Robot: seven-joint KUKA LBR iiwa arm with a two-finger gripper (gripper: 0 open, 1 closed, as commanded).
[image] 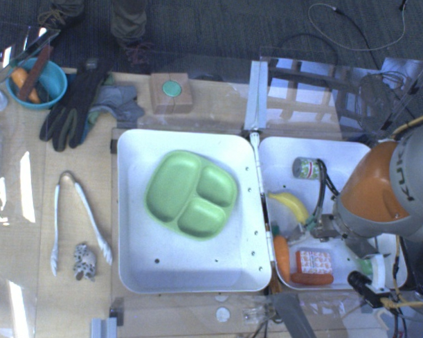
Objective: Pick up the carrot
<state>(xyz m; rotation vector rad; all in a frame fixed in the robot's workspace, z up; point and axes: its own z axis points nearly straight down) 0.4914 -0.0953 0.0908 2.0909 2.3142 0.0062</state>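
I cannot tell how the fingers (319,229) are set; they hang just beside the carrot (282,255), which lies by the left wall of the right bin (351,150), below the banana (291,204); it looks light, hard and smooth, so grab its thick middle.

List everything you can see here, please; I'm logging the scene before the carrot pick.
carrot: 1, orange, right bin, left edge
banana: 1, yellow, right bin
can: 1, green, right bin, top
box: 1, orange-red, right bin, bottom
divided plate: 1, green, left bin
tongs: 1, white, bench left
gloves: dark, bench top left
bowl: 1, blue, top left
arm: 1, grey and orange, over right bin
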